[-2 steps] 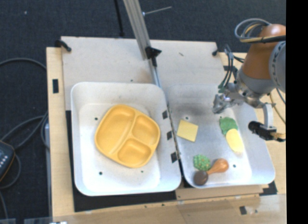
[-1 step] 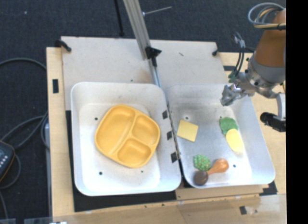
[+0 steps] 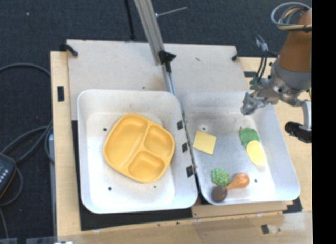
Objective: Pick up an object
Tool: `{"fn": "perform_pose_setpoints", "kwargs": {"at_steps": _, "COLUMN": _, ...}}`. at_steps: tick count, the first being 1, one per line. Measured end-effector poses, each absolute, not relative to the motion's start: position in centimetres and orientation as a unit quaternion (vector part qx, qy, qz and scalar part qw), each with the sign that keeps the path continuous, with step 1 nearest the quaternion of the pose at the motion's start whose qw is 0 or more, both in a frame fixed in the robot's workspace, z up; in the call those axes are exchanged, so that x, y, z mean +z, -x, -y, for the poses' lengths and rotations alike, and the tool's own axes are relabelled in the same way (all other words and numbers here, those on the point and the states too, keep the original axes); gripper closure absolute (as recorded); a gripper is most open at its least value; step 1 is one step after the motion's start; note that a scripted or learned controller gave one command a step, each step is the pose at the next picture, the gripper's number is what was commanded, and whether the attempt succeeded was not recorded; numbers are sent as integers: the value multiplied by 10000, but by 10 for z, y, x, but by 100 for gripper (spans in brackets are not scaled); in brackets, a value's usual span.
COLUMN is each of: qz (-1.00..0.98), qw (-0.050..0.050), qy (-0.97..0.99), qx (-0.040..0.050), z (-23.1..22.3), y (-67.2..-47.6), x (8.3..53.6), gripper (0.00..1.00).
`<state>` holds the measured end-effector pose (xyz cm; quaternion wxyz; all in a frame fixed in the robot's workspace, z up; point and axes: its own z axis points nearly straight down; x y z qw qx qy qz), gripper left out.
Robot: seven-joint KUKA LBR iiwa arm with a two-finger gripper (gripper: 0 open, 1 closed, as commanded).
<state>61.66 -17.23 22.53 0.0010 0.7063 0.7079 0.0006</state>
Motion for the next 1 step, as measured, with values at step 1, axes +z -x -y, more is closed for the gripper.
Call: {"fn": "perform_pose_setpoints", "kwargs": {"at_steps": 1, "qz": -7096, "qw": 3, "qy": -7046, "qx": 14, "z": 116, "y": -616, "x": 237, "gripper": 100}}
